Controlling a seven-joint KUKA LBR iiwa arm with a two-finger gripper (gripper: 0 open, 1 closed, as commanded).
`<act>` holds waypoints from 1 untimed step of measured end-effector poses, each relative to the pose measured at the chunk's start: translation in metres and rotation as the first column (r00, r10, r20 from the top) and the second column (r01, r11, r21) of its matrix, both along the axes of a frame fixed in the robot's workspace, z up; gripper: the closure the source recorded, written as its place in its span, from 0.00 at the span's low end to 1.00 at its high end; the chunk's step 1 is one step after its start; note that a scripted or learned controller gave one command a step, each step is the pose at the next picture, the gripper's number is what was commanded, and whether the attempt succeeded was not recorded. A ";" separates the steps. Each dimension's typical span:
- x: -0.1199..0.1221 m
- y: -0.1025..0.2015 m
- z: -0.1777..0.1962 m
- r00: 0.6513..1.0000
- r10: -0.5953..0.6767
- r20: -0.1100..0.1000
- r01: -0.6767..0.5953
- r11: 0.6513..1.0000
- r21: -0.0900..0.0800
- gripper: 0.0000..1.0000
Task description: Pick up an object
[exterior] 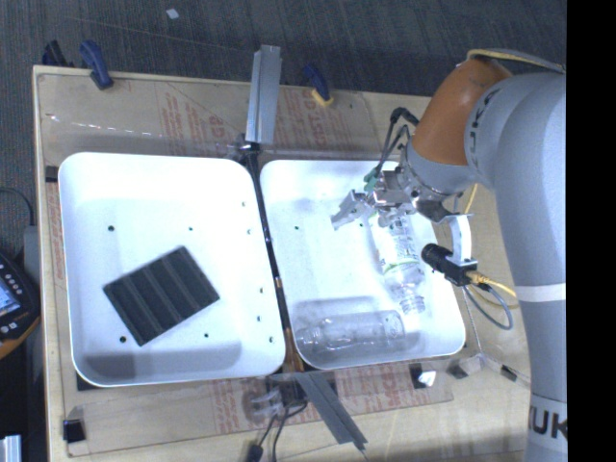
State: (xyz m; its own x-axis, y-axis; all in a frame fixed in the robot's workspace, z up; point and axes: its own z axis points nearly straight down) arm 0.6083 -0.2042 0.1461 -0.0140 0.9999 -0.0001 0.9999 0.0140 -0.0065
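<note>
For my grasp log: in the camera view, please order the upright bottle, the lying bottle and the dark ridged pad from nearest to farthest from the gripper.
From the gripper:
1. Upright bottle, right bin, just beneath it.
2. Lying bottle, right bin, near front wall.
3. Dark ridged pad, left bin.

A dark grey carpeted floor (192,17) is seen beyond the far edge of a pale wooden bench top (144,104). Blue clamps (96,65) are fixed along that far edge. A handheld screen device (12,301) is seen at the left edge.
</note>
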 end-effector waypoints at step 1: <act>-0.055 -0.006 0.058 1.000 -0.025 0.003 0.025 1.000 0.001 0.00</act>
